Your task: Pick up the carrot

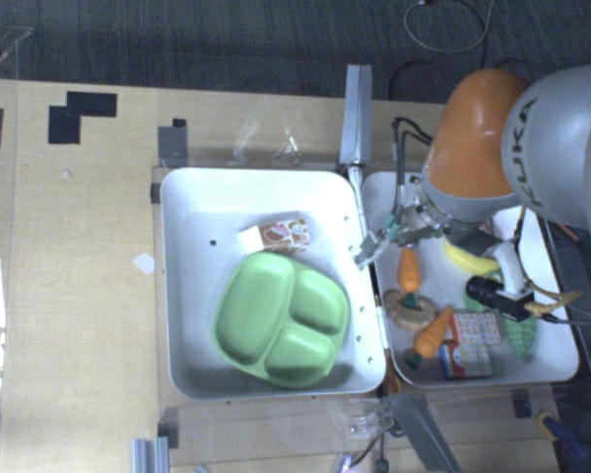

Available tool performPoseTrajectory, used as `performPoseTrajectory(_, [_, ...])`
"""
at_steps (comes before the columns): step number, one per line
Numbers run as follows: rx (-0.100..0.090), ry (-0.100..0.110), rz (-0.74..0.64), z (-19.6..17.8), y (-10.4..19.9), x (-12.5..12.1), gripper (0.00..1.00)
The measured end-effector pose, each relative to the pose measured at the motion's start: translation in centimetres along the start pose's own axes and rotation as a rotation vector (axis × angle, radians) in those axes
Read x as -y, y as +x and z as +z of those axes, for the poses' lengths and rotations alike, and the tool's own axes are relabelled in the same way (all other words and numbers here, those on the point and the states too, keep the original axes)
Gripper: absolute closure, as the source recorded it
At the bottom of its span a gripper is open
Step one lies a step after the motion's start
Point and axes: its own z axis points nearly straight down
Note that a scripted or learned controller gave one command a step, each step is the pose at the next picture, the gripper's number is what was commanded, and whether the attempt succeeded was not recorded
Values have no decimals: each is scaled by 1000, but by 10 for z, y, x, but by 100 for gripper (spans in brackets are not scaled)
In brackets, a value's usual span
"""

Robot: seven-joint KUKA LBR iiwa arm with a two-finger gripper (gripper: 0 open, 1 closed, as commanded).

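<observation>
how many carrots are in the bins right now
2, both in the right bin. One carrot stands nearly upright just below the gripper. The other carrot lies tilted lower down, beside a small box. The arm covers part of that bin, so more may be hidden.

tan bench [89,294], two white bins [192,363] side by side

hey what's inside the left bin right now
The left bin holds a green divided tray, lying flat, and a small printed packet just beyond it. Whatever lies beneath the tray is covered.
</observation>
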Motion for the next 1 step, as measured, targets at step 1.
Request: performPoseTrajectory(1, [-1, 2, -146, 1, 49, 61, 0])
